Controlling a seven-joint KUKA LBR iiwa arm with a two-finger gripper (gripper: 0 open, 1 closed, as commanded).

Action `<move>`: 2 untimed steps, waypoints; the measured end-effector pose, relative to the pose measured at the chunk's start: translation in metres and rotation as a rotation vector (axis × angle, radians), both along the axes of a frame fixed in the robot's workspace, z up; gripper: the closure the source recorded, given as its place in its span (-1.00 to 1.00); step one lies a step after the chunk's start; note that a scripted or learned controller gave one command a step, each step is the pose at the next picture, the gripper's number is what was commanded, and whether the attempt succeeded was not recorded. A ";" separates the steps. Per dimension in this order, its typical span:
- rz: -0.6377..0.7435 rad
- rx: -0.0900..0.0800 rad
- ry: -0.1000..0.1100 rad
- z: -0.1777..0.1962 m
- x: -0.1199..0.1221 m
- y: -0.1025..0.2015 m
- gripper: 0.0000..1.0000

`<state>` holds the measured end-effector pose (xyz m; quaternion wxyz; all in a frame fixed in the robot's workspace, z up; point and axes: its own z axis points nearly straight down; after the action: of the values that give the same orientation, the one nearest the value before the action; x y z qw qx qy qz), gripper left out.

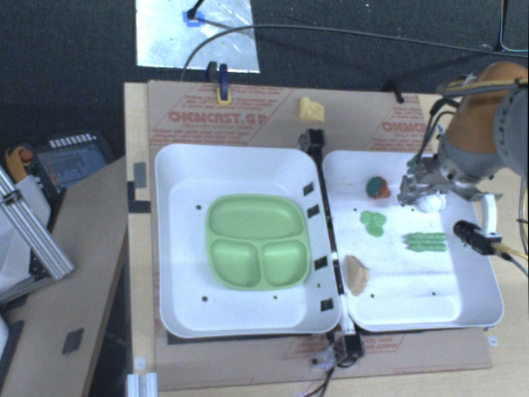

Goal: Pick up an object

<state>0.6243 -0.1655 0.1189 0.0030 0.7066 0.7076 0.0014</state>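
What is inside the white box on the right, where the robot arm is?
In the right bin lie a red-and-green ball, green slices, a green bundle and a tan piece. The gripper covers part of a white thing beneath it.

Pale green divided tray in left white bin. In right white bin: red-and-green ball, green discs, green stalks, tan piece, possibly bread.

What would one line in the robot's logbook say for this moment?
gripper: over right bin, upper part | near: red-green object | green tray: left bin | nothing seen held
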 end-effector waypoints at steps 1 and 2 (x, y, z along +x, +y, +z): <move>-0.002 0.000 0.000 0.046 -0.002 -0.004 1.00; 0.002 0.000 -0.001 0.090 -0.003 -0.005 1.00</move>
<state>0.6214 -0.1702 0.2089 0.0032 0.7060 0.7082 0.0018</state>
